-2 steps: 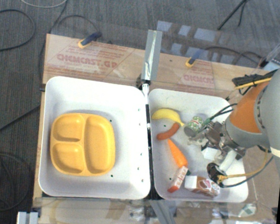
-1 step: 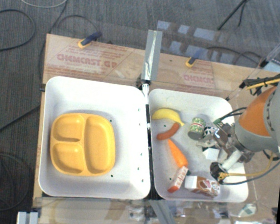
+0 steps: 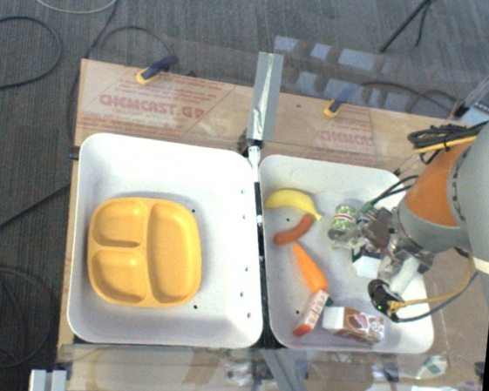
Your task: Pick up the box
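- The box (image 3: 353, 324) is seen lying flat near the front edge of the right bin (image 3: 421, 186), with a white face at its left end and a reddish-brown printed face toward the right.
- A small red-and-white packet (image 3: 309, 315) is found just beside the box's left end, leaning toward it; whether the two touch cannot be told.
- The gripper (image 3: 389, 270) is placed over the right part of the right bin, behind the box and a little to its right, below the orange band of the arm (image 3: 433, 199).
- The state of the jaws cannot be told (they are masked by the wrist hardware and looped cables), and nothing is seen between them.
- The step in hand is judged to be the approach, so the gripper should be brought toward the bin's front edge until it is centred over the box.
- The jaws are best aligned across the box's shorter width, so that the long sides are pinched.
- The descent should be kept clear of the packet and of the bin's front wall (both are close to the box).
- The carrot (image 3: 310, 269), sausage (image 3: 293, 230), banana (image 3: 292, 202) and can (image 3: 343, 221) lie farther back and need not be disturbed.
- The yellow tray (image 3: 144, 250) in the left bin (image 3: 100, 152) plays no part.
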`<action>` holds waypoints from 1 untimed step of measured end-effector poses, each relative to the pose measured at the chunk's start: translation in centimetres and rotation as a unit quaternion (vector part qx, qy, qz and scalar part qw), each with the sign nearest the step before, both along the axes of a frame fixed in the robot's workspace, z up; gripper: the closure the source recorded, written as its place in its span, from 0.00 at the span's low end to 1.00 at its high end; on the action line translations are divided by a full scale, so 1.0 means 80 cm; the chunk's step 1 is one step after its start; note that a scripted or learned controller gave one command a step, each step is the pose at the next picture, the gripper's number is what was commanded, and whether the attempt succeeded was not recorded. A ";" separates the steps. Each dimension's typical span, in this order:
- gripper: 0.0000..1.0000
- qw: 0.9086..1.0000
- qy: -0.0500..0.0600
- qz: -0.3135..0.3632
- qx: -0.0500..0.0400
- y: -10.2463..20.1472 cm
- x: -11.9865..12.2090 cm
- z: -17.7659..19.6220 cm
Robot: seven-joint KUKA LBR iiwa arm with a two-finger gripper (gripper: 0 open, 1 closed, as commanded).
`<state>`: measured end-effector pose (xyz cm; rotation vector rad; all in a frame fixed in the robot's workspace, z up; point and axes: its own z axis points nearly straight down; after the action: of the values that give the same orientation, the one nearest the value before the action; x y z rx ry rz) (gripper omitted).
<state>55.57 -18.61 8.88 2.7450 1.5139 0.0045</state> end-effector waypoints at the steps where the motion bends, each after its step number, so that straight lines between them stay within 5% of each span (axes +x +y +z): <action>1: 0.00 0.975 0.000 -0.222 0.001 0.026 0.069 -0.002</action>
<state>61.09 -16.57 8.76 3.0139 0.8682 0.0032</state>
